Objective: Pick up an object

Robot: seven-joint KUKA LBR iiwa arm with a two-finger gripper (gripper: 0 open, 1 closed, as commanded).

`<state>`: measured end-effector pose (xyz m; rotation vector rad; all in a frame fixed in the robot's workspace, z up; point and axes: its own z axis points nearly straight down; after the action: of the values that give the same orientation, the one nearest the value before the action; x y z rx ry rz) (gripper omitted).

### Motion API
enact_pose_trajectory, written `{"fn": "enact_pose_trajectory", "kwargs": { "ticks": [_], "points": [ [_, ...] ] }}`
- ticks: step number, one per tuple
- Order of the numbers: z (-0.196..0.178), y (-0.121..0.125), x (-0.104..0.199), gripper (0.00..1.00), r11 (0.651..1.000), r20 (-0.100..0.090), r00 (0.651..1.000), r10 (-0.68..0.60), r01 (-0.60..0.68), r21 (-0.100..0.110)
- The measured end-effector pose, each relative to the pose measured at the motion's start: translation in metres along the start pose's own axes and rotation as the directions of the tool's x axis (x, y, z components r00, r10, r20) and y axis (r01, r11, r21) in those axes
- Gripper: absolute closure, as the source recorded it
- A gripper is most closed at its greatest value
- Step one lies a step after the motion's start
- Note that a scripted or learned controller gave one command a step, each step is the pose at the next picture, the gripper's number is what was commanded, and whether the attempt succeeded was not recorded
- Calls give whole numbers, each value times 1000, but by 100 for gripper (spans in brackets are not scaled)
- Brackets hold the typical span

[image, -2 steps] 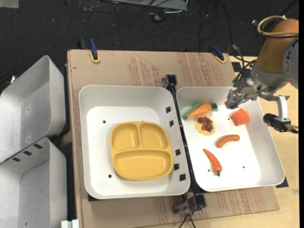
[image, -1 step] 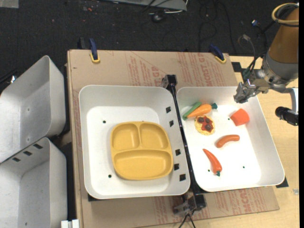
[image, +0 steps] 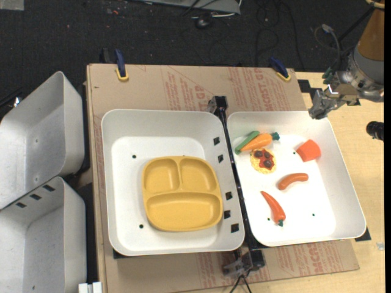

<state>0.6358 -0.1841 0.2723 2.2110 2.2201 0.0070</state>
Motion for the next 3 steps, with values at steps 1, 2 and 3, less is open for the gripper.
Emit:
{"fn": "enact_pose_trajectory", "kwargs": {
  "ticks": [1,2,3],
  "points": [
    [9,-3,46,100,1000,-4,1000,-3,3,9],
    [23,-20,103,100,1000,-5,1000,-3,4,13],
    [18,-28,150,100,1000,-5,1000,-4,4,11]
  ]
}}
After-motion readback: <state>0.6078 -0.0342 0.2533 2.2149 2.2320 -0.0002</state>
